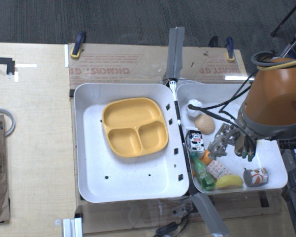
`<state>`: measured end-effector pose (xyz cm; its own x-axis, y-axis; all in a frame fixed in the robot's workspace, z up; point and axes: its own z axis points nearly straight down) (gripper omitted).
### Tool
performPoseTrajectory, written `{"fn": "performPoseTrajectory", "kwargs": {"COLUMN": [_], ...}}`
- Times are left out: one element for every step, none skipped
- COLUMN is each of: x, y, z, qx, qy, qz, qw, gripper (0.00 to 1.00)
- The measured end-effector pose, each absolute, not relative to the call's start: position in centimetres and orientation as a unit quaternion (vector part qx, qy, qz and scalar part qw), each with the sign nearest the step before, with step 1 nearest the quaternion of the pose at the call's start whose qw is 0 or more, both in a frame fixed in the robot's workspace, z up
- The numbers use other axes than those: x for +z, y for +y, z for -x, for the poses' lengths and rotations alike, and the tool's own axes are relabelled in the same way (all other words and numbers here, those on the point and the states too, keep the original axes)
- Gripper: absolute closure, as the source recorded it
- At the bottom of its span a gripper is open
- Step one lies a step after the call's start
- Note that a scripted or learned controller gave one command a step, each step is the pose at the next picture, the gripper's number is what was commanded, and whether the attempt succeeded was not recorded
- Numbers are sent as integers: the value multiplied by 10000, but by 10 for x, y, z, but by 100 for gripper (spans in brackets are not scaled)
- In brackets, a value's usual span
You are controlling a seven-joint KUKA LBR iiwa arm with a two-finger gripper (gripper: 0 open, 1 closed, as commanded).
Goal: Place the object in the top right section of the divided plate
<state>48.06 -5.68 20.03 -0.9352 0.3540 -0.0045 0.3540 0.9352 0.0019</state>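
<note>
One tool [222, 144] | over right bin [276, 154] | near carrot [206, 157]

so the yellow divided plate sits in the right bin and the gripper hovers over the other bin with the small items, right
Not quite. The camera view shows the yellow divided plate lying in the left bin, not the right one. The rest holds: the gripper hovers over the right bin, where the small items lie, such as the banana.

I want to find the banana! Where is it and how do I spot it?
Look in the right white bin, along its near edge. The banana lies there between a green bottle and a small can. It is the only plain yellow, curved thing.
</note>
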Motion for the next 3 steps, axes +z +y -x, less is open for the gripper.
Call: {"fn": "performPoseTrajectory", "kwargs": {"x": [191, 228, 94], "y": [34, 109, 146], "z": [-478, -478, -494], "qx": [-3, 0, -1], "qy": [9678, 9876, 9999], "qz": [-2518, -1573, -118], "qw": [-2, 10, -6], "gripper": [100, 100, 100]}}
